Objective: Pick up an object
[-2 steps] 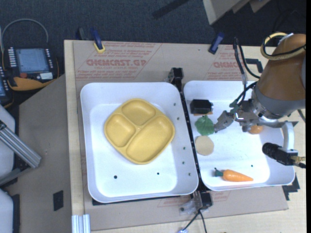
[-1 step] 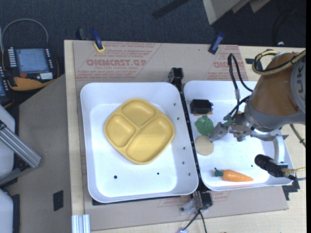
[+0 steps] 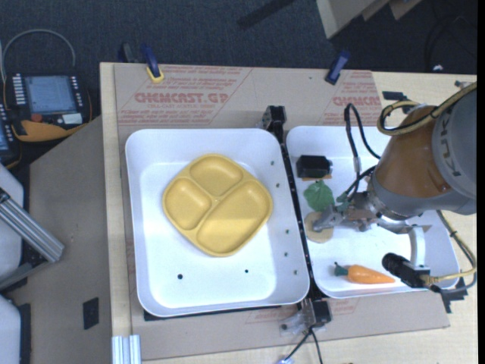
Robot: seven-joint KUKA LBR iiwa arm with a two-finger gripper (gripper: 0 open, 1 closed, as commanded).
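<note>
**Arm low over the right bin**

Lower right, a carrot [image 3: 365, 274] lies near the right bin [image 3: 443, 252] front rim. The gripper [image 3: 327, 222] hovers over a tan disc [image 3: 319, 234] by the green piece [image 3: 320, 196]; its opening cannot be told. Centre-left, a yellow divided plate [image 3: 217, 203] fills the left bin [image 3: 151, 279].

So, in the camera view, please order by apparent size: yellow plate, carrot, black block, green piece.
1. yellow plate, clearly largest.
2. carrot.
3. black block and green piece look about alike; I would not rank them.
</note>
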